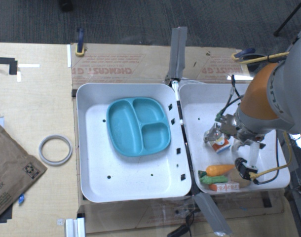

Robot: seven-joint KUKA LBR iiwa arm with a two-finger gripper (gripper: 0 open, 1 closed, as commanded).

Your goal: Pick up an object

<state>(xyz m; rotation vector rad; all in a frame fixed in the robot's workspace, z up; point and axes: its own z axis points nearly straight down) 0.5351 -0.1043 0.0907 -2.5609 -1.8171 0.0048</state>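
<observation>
My gripper (214,135) is low in the right bin (195,107), near its middle, at the end of the grey arm with the orange band (259,95). A small red and white object (221,145) lies right against the gripper's lower side; whether it is held is unclear. Nearer the bin's front lie an orange carrot (219,170), a green piece (208,179) and a small orange box (224,186), all apart from the gripper.
The left bin (91,147) holds a blue divided plate (139,126). Between the bins runs a raised rim (182,142). A black and yellow cable (259,174) hangs over the right bin's front right. A tape ring (55,148) and a cardboard piece (10,172) lie on the bench at left.
</observation>
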